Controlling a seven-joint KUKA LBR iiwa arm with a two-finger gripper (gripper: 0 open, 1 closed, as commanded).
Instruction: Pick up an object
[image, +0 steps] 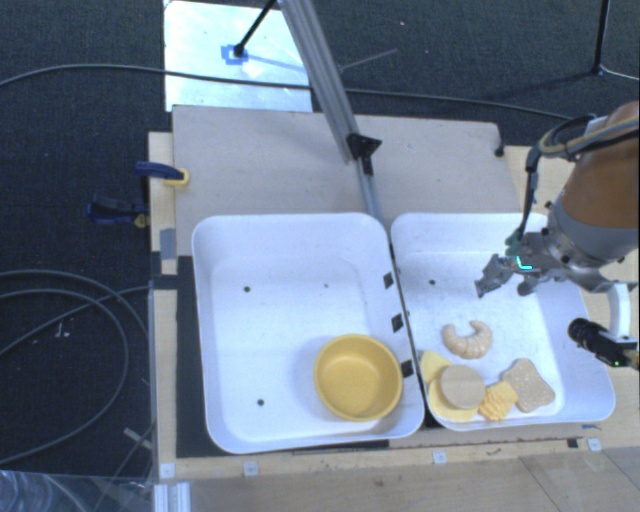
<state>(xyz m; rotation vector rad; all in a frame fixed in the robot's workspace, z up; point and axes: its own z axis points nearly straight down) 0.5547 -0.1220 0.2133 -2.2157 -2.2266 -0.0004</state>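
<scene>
Overhead, the grey arm is reaching in from three o'clock and hanging over the right bin, with its pincer sitting above the bin's upper right area. The two dark fingers are standing apart, one toward nine o'clock and one toward three o'clock, with white bin floor showing between them and nothing clamped there. Down from the pincer, toward six o'clock, a curled croissant is lying on the bin floor, well apart from the fingers. Further toward six o'clock, a cluster of toy foods is crowding the bin's lower edge: a round tan biscuit is resting on top of a yellow wedge, a ridged yellow chip is touching the biscuit at its four o'clock side, and a pale slice of toast is lying just beside the chip at its two o'clock side. In the left bin, a yellow bowl is sitting upright toward five o'clock, near the wall shared with the right bin. Both bins are resting side by side on the desk, and a blue and yellow clamp is gripping the desk's edge at nine o'clock. A silver pole is slanting down from twelve o'clock toward the seam between the bins.
</scene>
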